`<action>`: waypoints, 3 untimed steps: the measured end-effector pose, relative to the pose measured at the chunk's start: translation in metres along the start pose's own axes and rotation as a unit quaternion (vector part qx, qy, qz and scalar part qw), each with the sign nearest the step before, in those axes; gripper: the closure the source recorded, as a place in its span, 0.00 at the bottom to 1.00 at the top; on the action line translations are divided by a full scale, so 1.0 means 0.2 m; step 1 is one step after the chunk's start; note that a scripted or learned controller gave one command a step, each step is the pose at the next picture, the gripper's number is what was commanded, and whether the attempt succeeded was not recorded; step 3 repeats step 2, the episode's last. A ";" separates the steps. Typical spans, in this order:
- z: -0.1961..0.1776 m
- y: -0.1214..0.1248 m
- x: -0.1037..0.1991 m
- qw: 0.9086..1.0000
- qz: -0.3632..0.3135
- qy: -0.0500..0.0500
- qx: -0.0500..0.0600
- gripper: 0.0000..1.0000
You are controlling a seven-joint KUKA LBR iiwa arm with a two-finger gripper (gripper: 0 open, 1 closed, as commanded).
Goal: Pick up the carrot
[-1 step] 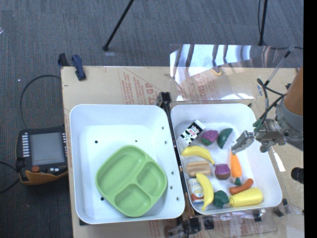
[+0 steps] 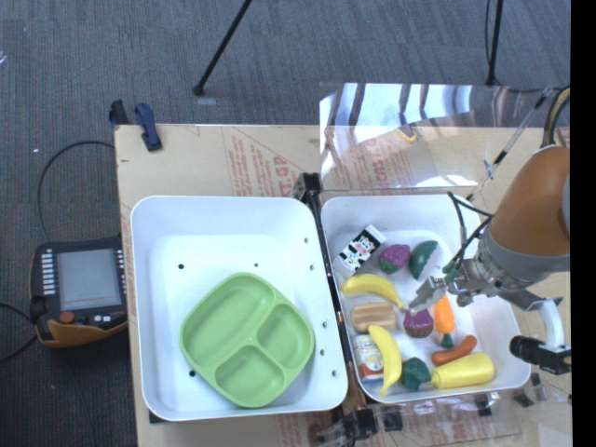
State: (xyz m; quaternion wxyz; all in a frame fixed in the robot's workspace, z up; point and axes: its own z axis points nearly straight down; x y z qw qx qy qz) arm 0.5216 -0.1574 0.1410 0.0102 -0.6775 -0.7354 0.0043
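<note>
Yellow squeeze bottle [image 2: 463, 372], lying flat at the near edge of the right bin [image 2: 507, 319], beside a broccoli floret [image 2: 415, 372] and a sausage [image 2: 455, 349]. Carrot [image 2: 444, 315]: small, orange, tapered toy piece, standing roughly lengthwise between a dark purple vegetable [image 2: 418, 322] and bare bin floor, just above the sausage. Likely light, rigid and smooth plastic, apt to slip; best taken across its thicker middle, where neighbours leave room. Gripper [image 2: 431, 293]: poised just over the carrot's upper end, holding nothing; finger spread cannot be told. Left bin holds a green divided plate [image 2: 248, 339].
</note>
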 end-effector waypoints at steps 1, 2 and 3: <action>0.28 0.11 -0.15 0.991 0.137 -0.001 -0.006 0.00; 0.23 0.11 -0.15 0.990 0.139 0.001 -0.004 1.00; 0.23 0.11 -0.15 0.990 0.139 0.001 -0.004 1.00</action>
